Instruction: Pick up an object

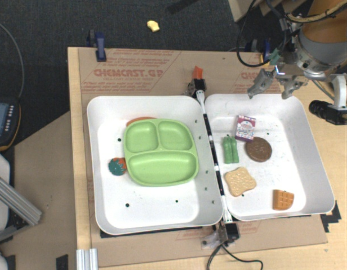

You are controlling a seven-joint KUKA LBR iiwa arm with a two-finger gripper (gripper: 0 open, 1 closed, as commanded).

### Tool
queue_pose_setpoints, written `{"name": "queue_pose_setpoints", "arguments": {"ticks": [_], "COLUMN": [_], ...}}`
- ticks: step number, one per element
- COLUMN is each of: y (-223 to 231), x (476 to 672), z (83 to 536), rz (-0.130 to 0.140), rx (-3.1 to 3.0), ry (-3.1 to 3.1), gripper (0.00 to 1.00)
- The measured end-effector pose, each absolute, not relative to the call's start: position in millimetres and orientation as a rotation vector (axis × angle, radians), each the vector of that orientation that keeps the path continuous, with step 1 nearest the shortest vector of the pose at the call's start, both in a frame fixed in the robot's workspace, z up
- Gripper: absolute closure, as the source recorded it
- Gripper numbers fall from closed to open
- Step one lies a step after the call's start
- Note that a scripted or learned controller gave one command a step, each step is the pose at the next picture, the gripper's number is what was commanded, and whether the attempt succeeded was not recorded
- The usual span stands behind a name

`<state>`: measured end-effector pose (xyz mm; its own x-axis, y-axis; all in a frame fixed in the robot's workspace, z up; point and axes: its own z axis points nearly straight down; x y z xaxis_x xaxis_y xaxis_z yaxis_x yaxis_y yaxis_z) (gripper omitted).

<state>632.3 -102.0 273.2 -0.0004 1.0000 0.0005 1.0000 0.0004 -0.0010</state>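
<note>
White plastic is forming both shallow bins, sitting side by side across the middle of the frame on a cardboard-covered bench (162, 61). The gripper (273, 85) is hanging at the upper right of the frame, over the far rim of the right bin (308, 122), its two fingers spread apart and gripping nothing.

Below it, the right bin's contents are clustering toward the bin's left and centre: a small pink box (245, 127) sitting nearest the gripper, a brown round cookie (258, 149) just beside and below it, a green block (230, 149) lying close to the dividing edge, a tan cracker (240, 181) lower down, and an orange waffle piece (283, 199) near the bottom rim. The right-hand strip of this bin is lying open, offering free floor along that wall.

In the left bin (106, 196), a green divided plate (160, 152) is taking up the centre, with a small teal and orange toy (116, 166) touching its left edge and an orange sliver (141, 119) peeking from behind its top edge. The lower part of this bin is showing bare floor.
</note>
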Motion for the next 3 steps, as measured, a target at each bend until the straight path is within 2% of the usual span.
{"name": "queue_pose_setpoints", "arguments": {"ticks": [1, 2, 3], "y": [-113.2, -131.7, -127.8], "x": [608.0, 623.8, 662.8], "z": [131.6, 81.3, 85.3], "rz": [0.013, 0.005, -0.004], "rx": [-2.216, -2.22, -2.223], "ry": [-2.211, -2.217, -2.227], "gripper": [0.0, 0.0, 0.0]}}
